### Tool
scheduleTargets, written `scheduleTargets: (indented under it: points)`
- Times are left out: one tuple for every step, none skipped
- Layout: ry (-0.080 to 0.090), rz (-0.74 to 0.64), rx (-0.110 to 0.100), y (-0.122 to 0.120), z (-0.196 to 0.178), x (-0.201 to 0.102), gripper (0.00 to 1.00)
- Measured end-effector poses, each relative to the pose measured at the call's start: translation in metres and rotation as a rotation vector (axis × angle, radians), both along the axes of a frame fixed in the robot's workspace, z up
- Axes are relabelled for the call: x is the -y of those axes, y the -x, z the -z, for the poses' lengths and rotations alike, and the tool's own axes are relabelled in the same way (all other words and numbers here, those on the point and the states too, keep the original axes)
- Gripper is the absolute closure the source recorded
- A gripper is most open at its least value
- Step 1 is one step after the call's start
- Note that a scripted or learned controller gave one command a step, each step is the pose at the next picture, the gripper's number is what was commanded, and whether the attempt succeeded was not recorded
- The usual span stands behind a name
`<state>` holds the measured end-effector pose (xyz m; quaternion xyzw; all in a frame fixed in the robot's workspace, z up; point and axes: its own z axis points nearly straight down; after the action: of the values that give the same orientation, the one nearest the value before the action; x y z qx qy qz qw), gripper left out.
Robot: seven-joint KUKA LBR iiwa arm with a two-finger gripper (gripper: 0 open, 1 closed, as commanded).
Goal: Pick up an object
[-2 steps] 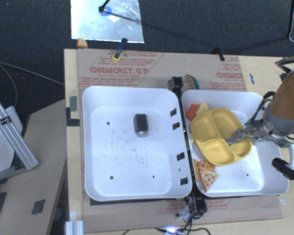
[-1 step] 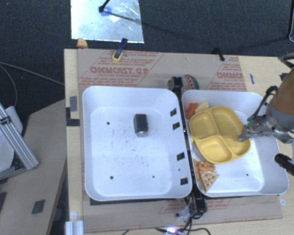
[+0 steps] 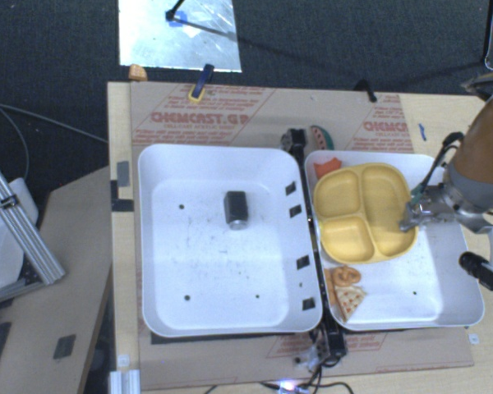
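Observation:
A yellow divided plate (image 3: 363, 212) lies in the right bin (image 3: 444, 302), taking up its upper left part. My gripper (image 3: 412, 217) hangs at the plate's right rim, low over the bin, with the grey arm rising off to the right. An orange piece (image 3: 329, 165) sticks out from under the plate's top left corner. A small orange and tan toy food item (image 3: 345, 288) lies below the plate near the bin's left wall. In the left bin (image 3: 172, 302) a short dark grey cylinder (image 3: 236, 208) lies alone near the middle.
A red and green item (image 3: 319, 136) rests on the cardboard just behind the gap between the bins. A blue and yellow tool (image 3: 201, 83) and a small orange block (image 3: 136, 73) lie at the bench's far edge. Black clips line the divide between the bins.

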<state>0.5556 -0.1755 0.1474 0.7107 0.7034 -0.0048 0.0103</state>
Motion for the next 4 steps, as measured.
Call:
scheduleTargets:
  points:
    - [0.006,0.007,0.003,0.0,-0.006,-0.007,1.0]
    - [-0.019,-0.007,-0.006,0.021,-0.009,0.035,1.0]
    - [-0.019,-0.021,0.002,0.028,-0.108,-0.079,1.0]
    - [0.003,0.003,0.019,0.037,-0.075,-0.063,1.0]
